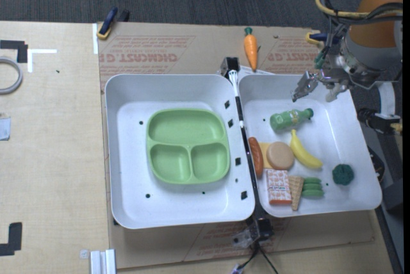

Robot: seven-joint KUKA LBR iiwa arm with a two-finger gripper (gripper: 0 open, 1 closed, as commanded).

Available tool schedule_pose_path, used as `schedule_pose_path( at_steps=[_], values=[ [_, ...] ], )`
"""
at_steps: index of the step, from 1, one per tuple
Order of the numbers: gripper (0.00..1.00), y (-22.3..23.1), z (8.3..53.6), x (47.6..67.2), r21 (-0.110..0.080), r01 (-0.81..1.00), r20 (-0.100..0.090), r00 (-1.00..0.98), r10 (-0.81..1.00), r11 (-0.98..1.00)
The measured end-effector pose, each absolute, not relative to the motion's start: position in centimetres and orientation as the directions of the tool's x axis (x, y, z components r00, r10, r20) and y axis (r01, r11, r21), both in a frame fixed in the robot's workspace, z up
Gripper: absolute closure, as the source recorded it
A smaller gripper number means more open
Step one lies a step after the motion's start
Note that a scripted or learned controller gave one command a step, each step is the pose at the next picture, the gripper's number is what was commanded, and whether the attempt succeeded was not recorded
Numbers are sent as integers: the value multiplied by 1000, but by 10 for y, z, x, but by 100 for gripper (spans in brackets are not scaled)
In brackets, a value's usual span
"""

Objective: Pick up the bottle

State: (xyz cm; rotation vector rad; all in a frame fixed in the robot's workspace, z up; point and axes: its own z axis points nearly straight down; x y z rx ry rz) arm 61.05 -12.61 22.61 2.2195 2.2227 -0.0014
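Observation:
A green bottle (290, 118) lies on its side in the upper middle of the right bin (359, 138), cap pointing right. My gripper (317, 94) hangs above the bin's far edge, just above and to the right of the bottle. Its two fingers (300, 91) are spread apart with nothing between them. The gripper does not touch the bottle.
The right bin also holds a banana (305, 152), a sausage (255, 155), a round bun (280, 155), a red-and-white carton (277, 186), a cone, green beans and a dark green ball (343, 173). A green divided plate (188, 146) sits in the left bin. A toy carrot (250, 47) lies behind the bins.

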Motion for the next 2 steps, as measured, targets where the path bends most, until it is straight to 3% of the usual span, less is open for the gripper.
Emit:
schedule_pose_path(
  at_steps=[1, 2],
  values=[
    [100, -126, 236, 611, 1, 1000, -2, -3, 1000, 3],
    [100, -164, 250, 508, -1, 993, -1, -122, 993, 122]
  ],
)
